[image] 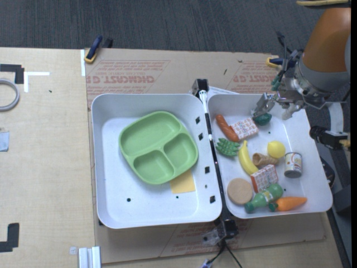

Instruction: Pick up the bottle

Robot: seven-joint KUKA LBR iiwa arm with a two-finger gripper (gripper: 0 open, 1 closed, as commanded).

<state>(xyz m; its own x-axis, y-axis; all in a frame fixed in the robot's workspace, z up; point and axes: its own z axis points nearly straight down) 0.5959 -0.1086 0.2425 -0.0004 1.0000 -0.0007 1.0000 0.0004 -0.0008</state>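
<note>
The green bottle (264, 197) lies on its side near the front edge of the right bin (314, 149), its cap end pointing toward the tan round cookie (240, 191), with the orange carrot (290, 203) touching it at the front and a red-and-white snack box (264, 177) just behind it. Farther back sit the banana (246, 157), a lemon (276, 149) and a small can (293, 164). My claw (266, 111) hangs over the far corner of that same bin, well apart from the bottle, fingers slightly parted around something small and dark green; whether they truly grip it I cannot tell. The left bin (111, 200) carries a green divided plate (159, 147).
</note>
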